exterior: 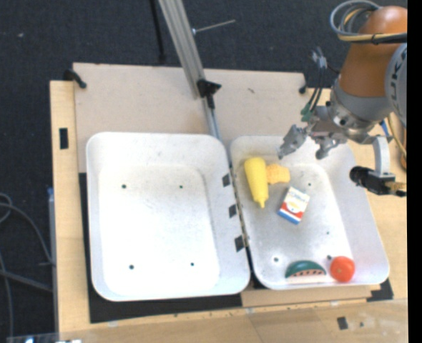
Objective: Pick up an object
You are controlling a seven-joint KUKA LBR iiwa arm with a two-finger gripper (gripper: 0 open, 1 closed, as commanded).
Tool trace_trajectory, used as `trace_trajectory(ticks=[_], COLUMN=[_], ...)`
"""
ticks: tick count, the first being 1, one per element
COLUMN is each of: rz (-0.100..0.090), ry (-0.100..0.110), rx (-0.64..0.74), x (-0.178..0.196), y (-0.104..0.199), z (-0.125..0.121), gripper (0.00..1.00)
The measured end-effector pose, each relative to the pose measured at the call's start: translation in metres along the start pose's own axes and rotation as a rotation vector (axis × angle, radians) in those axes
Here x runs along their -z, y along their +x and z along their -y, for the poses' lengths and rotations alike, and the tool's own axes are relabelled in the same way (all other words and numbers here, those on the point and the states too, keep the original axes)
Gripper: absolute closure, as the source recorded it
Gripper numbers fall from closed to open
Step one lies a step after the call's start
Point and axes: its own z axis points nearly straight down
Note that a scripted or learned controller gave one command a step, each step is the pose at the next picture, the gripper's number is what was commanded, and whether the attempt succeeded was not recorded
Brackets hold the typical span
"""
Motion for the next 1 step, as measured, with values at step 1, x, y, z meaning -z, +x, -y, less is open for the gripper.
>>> trace_trajectory(ticks=[1], rz=[0.0], ry=[0.001], rx=[-0.001], x=[-0.0535], y=[-0.0083], z=[0.0084], gripper=[0.0])
